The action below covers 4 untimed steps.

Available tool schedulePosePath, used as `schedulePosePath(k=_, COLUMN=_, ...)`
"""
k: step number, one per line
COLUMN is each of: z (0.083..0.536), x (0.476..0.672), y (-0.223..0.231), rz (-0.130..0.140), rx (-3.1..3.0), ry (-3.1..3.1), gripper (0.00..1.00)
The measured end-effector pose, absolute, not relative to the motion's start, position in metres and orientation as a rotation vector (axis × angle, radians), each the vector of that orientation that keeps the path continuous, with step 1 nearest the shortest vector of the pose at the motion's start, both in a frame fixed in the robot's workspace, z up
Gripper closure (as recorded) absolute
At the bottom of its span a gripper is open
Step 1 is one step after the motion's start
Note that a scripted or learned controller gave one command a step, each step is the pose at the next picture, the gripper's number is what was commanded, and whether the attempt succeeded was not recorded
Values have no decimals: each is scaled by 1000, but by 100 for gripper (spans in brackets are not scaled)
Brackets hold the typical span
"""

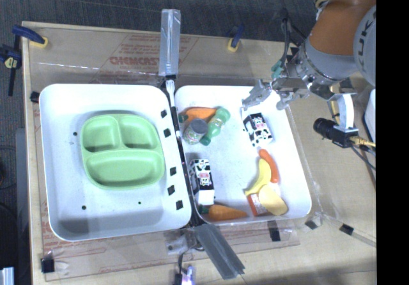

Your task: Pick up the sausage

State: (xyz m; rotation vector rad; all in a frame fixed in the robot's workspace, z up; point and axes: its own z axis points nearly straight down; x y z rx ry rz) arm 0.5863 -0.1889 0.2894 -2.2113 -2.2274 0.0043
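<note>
Two white bins sit side by side on the bench: the left bin (57,169) fills the left half of the frame, the right bin (294,149) the centre-right. The grey arm (339,28), with its orange band, enters from the upper right corner. A green divided tray (121,149) lies in the middle of the left bin. The gripper (265,95) hangs over the upper right part of the right bin, its fingers spread apart with nothing between them.

Smaller items crowd the right bin: a green bottle (208,127) lying against a carrot (198,113) at upper left, a cow-print carton (257,129) just below the gripper, a second carton (203,180) against the left wall, another carrot (223,213) along the bottom edge. The sausage (270,167), red-orange and curved, lies at the lower right of this bin, touching a banana (259,181) on its left, with a yellow piece (271,199) just below.

To do the pick well, I judge the gripper should travel down-frame past the upper carton, set its fingers across the sausage's narrow width, and come in on the free upper end so the banana is not caught.

Reddish printed writing shows on the board (137,53) above the bins, reversed and too faint to read; the cartons carry a cow picture, no legible words.
</note>
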Motion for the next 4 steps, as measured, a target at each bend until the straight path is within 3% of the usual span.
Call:
schedulePosePath(k=1, z=247, x=618, y=-172, rz=3, rx=-1786, ry=-2580, gripper=0)
schedulePosePath(k=2, z=123, x=564, y=-200, rz=3, rx=-1800, ry=-2571, gripper=0)
schedulePosePath(k=3, z=92, x=563, y=-198, rz=1, rx=-1691, ry=-2645, gripper=0)
schedulePosePath(k=4, z=175, x=535, y=-210, rz=1, rx=-1745, ry=-2612, gripper=0)
